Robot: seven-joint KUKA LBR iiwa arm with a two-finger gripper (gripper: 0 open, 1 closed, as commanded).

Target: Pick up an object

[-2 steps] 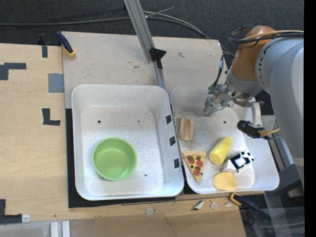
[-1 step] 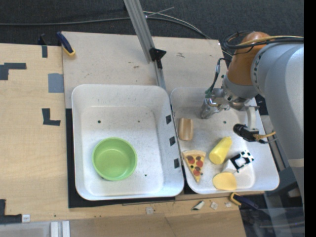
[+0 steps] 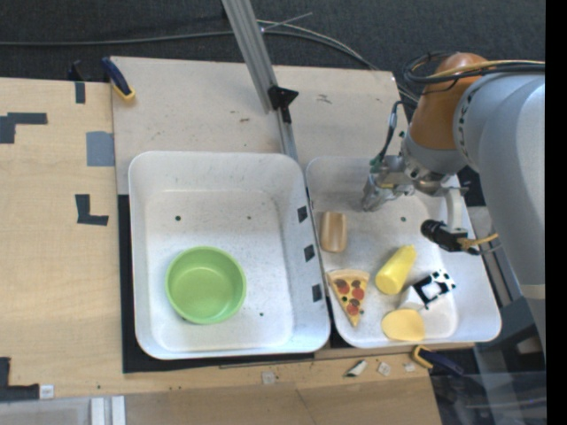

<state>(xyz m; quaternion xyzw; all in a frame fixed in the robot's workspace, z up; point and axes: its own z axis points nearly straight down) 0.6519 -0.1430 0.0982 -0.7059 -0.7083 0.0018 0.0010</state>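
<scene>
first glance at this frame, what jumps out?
The round bright green plastic bowl sits alone in the left white bin. In the right white bin, a pizza-slice toy, a yellow plastic bottle and a tan bread-like piece cluster below the grey arm's gripper, which hangs over that bin's far end.

Landmark is the pizza slice (image 3: 350,294), low in the right bin (image 3: 485,319). Bread piece (image 3: 333,231) just above it, yellow cylinder (image 3: 395,269) just right, yellow lump (image 3: 404,325) lower right, black-white block (image 3: 433,288) further right. Crowded there. Bare floor up-right of the slice, under the end effector (image 3: 376,193). Left bin (image 3: 213,171): green bowl (image 3: 205,284) well left, floor around it bare.
</scene>
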